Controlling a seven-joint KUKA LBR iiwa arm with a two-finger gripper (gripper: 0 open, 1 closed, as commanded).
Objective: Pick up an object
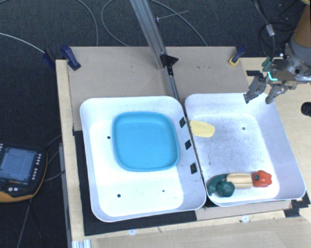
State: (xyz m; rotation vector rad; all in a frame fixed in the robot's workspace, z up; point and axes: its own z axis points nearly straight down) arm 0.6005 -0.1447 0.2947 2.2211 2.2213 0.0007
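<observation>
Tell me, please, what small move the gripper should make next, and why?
Probably travel toward the near edge of the right bin, then descend: the open gripper hangs empty over the bin's far corner, while the red toy, tan piece and green toy lie there.

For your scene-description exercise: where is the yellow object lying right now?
In the camera view, the yellow object lies in the right bin, near its upper-left corner beside the divider with the left bin, well apart from the toy foods along the near edge.
</observation>
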